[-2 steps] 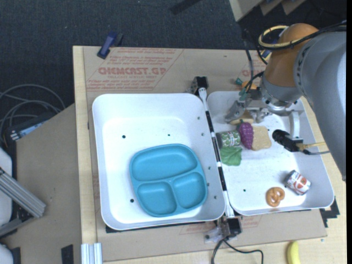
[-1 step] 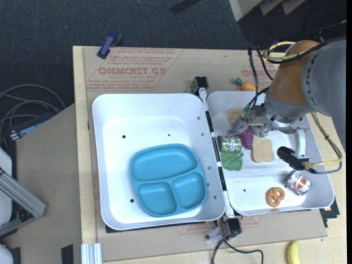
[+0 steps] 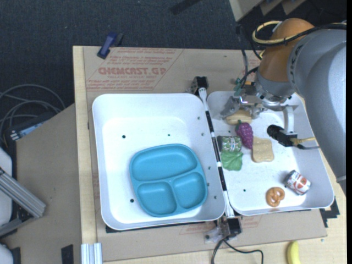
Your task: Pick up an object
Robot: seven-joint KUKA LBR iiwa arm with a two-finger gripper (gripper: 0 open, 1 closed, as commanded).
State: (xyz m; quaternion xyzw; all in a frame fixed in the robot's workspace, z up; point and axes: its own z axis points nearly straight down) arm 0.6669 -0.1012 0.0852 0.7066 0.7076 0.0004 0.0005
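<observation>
My claw (image 3: 242, 104) hangs over the far left corner of the right bin (image 3: 316, 199); I cannot tell how it is set. A tan bread piece (image 3: 237, 117) lies just below it, long axis running across the bin, touching or nearly so. The purple grapes (image 3: 245, 135) run lengthwise toward the near edge, just beside the small can (image 3: 229, 143) and green leaf (image 3: 231, 160) along the left wall. The pretzel (image 3: 274, 196) sits near the front edge. The left bin (image 3: 110, 114) holds a blue divided tray (image 3: 168, 177).
</observation>
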